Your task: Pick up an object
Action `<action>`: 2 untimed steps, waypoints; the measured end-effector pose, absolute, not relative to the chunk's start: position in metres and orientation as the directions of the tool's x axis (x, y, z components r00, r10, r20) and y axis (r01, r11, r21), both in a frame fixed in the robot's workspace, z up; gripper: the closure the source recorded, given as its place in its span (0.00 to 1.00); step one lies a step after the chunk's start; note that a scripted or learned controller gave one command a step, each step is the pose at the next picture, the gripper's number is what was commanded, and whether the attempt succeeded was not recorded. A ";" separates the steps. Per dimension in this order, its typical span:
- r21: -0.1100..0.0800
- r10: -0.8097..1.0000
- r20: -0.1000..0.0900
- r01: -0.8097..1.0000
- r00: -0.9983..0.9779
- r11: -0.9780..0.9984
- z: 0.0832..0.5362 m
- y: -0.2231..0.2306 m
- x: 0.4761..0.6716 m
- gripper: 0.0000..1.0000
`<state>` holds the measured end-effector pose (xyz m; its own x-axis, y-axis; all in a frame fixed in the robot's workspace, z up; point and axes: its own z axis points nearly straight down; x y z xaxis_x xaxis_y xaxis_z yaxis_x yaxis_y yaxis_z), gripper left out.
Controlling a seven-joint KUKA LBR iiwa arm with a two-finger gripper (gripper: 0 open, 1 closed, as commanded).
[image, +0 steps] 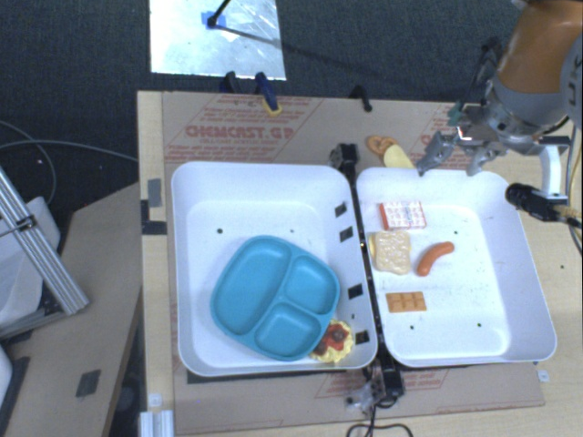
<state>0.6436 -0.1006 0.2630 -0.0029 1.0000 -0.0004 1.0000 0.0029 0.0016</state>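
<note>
Dark carpet surrounds a cardboard-topped bench (246, 121) that carries two white bins side by side. Left bin (205, 198) holds a blue divided plate (276, 296) with a small pizza-like toy (334, 340) just beside its near-right edge. Right bin (510, 317) holds four small toy foods grouped toward its left half: a red-and-white cracker (403, 215) farthest back, a pale toast slice (393, 252) nearer, a sausage (435, 257) to the right of the toast, and an orange waffle (406, 302) nearest. Outside the bins, on the far side, lie a yellow piece (398, 157) and an orange piece (380, 143). The gripper (455, 159) hangs over the far rim of the right bin, spread wide with nothing between its fingers (431, 157). All the pieces look like light, stiff plastic, likely slick. The sausage seems the best target: rounded, raised off the floor, lying apart from its neighbours, and best pinched across its narrow middle. The flat cracker, toast and waffle offer little height to grip, so fingers would probably slide over them.
</note>
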 end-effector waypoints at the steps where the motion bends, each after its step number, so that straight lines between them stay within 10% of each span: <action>1: -0.008 1.000 0.000 1.000 0.002 -0.002 0.183 -0.120 0.559 0.00; 2: 0.003 1.000 -0.002 1.000 0.002 -0.002 0.081 -0.165 0.587 0.00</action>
<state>0.5872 -0.1647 0.0815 0.0018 1.0000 -0.0021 1.0000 -0.0018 0.0026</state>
